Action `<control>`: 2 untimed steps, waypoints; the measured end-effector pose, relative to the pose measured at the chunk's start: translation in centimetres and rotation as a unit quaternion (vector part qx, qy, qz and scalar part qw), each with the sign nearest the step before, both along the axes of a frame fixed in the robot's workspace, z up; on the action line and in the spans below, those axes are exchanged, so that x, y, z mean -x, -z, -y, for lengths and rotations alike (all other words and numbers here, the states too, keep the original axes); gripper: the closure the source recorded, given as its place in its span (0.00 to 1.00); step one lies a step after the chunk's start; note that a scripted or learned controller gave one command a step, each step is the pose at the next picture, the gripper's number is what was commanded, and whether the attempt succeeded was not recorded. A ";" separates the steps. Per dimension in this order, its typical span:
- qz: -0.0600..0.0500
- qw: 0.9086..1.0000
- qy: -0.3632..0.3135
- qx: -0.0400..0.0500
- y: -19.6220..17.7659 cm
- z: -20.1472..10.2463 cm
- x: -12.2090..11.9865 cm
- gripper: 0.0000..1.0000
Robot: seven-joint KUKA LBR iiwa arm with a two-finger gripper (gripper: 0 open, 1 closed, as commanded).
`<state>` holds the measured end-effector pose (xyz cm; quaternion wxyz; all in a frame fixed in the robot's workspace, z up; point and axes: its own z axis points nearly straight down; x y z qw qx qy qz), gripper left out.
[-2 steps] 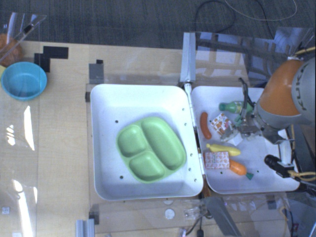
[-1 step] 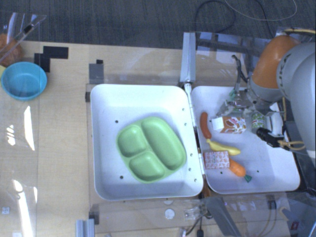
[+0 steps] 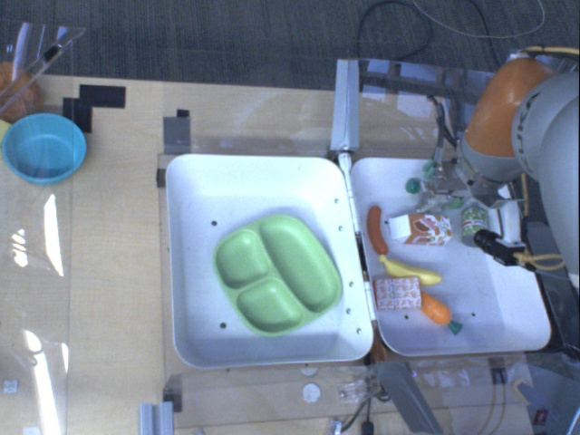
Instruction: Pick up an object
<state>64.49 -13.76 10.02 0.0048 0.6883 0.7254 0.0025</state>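
Over the right bin (image 3: pixel 507 329) my jaws — state indiscernible — hover near the carton (image 3: pixel 428 229); crowded neighbours risk a deflected grasp.

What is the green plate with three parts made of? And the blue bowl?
The green plate looks like smooth plastic: one even colour, rounded moulded sections, a soft sheen. The blue bowl also looks like plastic, thin-walled with a light glare inside, though glazed ceramic cannot be ruled out from here.
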 end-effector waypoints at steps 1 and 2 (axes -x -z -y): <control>0.000 1.000 0.000 0.000 0.0 0.0 0.0 0.00; -0.012 0.993 -0.113 -0.002 1.4 -1.6 -2.0 0.00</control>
